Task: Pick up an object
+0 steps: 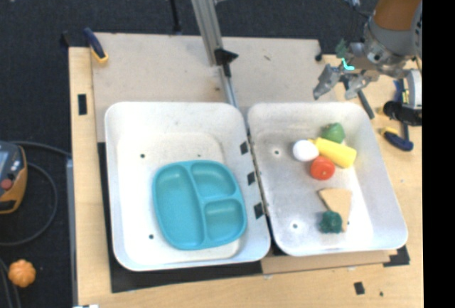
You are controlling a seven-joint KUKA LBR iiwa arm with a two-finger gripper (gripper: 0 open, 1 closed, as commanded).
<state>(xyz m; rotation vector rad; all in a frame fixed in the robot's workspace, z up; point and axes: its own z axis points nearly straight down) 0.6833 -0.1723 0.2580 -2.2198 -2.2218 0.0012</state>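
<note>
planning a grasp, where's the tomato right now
In the camera view the tomato lies in the right bin, just below the yellow piece and the white egg.

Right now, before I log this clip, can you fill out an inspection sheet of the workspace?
Surface: bench with two white bins side by side, left bin, right bin.
Job's things: in the right bin, white egg, yellow piece, green piece, red tomato, tan wedge, dark green piece.
Clutter: blue divided tray in the left bin.
Grippers: gripper above the right bin's far edge, holding nothing.
Cables: cable on the floor at left.
Surroundings: metal post; orange ball on the floor.
</note>
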